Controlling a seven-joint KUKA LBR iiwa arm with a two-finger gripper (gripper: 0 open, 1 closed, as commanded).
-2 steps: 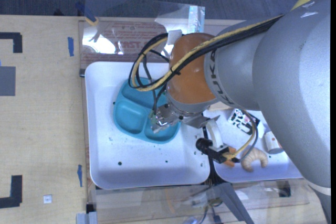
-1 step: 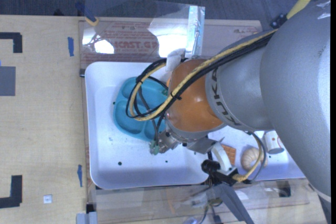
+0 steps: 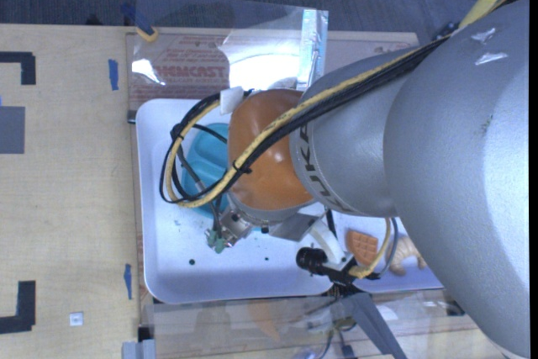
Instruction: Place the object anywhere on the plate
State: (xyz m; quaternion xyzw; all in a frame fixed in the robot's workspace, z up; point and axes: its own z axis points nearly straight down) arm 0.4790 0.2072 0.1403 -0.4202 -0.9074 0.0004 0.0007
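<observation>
While the grey arm with its orange band [image 3: 265, 151] covers most of the scene, little progress on the task can be read. Farthest left of the gripper lies the bare floor of the shallow white plastic bin [image 3: 168, 256], with a few dark specks on it. Just up and left of the gripper, partly under the looped yellow and black cables [image 3: 181, 172], a round turquoise plate [image 3: 204, 154] shows as a crescent; the arm hides the rest. No item is visible on the part of it that shows.

The gripper [image 3: 222, 234] sits low over the bin floor, just below the plate's near edge. A small greenish bit at its tip is too small to name, and I cannot tell whether the gripper is spread, closed or clamped on anything.

Well to the right of the gripper, beyond the arm, a flat orange waffle-patterned piece [image 3: 363, 245] rests on the bin floor, with a pale cream item [image 3: 405, 251] beside it. My guess is that one of these is the object to be moved, and it is off the plate. On that reading, both picking and placing are left to do.
</observation>
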